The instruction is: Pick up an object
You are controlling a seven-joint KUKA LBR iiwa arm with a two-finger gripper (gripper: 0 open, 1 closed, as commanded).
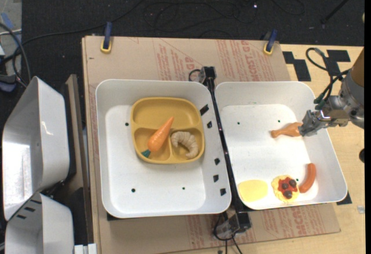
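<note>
My gripper [308, 123] reaches in from the right, low over the right bin [261, 96]. Its tip meets the right end of an orange drumstick-shaped toy [285, 130] that lies on the bin floor. At the bin's front lie a flat yellow disc [253, 190], a small round piece with red and dark toppings [285, 187] and an orange-red sausage [308, 177]. In the left bin [116, 148] a yellow divided plate [145, 111] holds a carrot [160, 134] and a pale curled toy [186, 142].
The bins share a dark divider [217, 137] running front to back. Two yellow clamps [106, 45] [269, 46] hold the cardboard at the bench's far edge. A white container [32, 137] stands to the left of the bench. Cables lie on the dark floor behind.
</note>
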